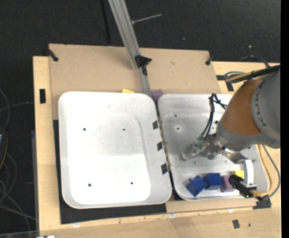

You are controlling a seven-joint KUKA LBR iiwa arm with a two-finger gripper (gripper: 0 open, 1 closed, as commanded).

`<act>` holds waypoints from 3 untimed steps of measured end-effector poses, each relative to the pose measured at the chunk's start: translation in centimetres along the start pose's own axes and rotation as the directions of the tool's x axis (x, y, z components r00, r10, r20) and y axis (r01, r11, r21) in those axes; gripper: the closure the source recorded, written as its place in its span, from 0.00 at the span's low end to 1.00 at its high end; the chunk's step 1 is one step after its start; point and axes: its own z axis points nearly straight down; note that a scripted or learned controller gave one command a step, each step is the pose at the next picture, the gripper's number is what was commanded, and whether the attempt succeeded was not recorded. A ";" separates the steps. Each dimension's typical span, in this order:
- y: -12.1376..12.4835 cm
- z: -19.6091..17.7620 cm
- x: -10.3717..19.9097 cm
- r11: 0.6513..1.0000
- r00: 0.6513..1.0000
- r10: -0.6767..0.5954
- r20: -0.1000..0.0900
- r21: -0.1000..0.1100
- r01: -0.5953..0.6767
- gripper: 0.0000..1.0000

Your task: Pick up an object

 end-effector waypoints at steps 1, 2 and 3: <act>0.2 -1.1 -0.1 1.000 1.000 0.004 0.001 -0.006 -0.004 1.00; 0.3 -2.2 -0.3 1.000 1.000 0.006 0.002 -0.010 -0.006 1.00; 4.6 0.1 -2.6 1.000 1.000 -0.008 -0.001 0.002 0.008 1.00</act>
